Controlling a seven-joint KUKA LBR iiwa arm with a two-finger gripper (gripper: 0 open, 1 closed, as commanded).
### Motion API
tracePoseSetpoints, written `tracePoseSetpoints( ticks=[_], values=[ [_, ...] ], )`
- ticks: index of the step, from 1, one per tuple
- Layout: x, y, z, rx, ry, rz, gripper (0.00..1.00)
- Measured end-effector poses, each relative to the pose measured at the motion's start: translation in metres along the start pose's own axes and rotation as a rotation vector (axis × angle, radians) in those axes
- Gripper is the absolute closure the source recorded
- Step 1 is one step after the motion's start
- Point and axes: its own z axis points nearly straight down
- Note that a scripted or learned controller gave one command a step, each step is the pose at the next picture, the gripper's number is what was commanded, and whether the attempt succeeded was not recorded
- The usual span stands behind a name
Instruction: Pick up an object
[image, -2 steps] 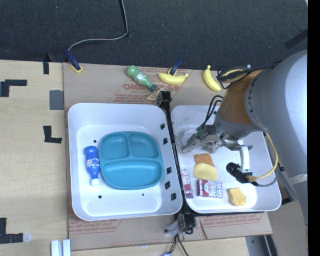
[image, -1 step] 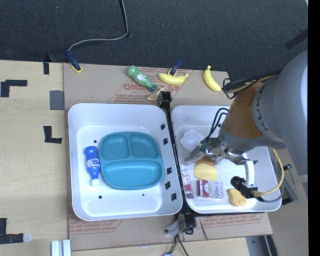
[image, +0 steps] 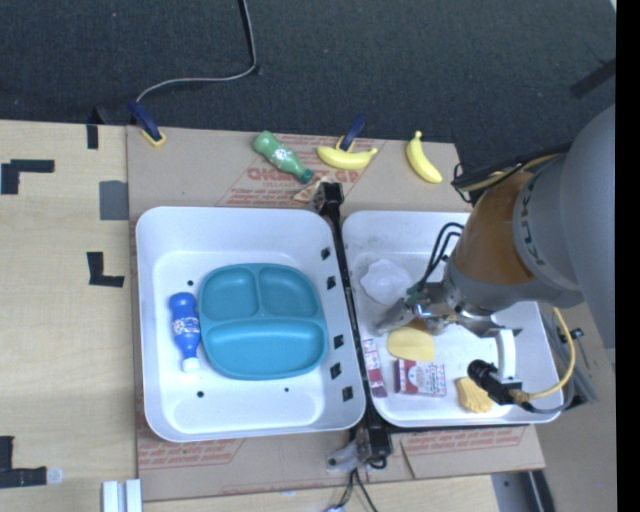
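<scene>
My gripper (image: 414, 308) is low inside the right bin (image: 520, 415), near its middle left. Just below it lies a pale yellow rounded piece (image: 411, 346), and a crumpled clear plastic item (image: 383, 278) lies just up and left of it. Near the bin's front lie a small red and white carton (image: 420, 378) and a narrow red and white packet (image: 373, 366), with a yellow-orange piece (image: 472, 397) towards the front right corner. I see nothing held in the gripper.
The left bin (image: 160, 240) holds a blue divided plate (image: 263, 321) with a blue and white bottle (image: 184, 330) on its left. Behind the bins on the cardboard lie a green bottle (image: 282, 156) and two yellow bananas (image: 345, 156) (image: 423, 160).
</scene>
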Motion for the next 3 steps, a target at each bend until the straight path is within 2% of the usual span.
tracePoseSetpoints(
  ticks=[1, 2, 3],
  values=[
    [0.008, -0.025, 0.000, -0.001, -0.002, 0.001, 0.00],
    [0.009, 0.029, 0.001, 0.003, 0.000, 0.001, 0.00],
    [0.008, 0.029, -0.009, 0.003, -0.001, 0.002, 1.00]
  ],
)
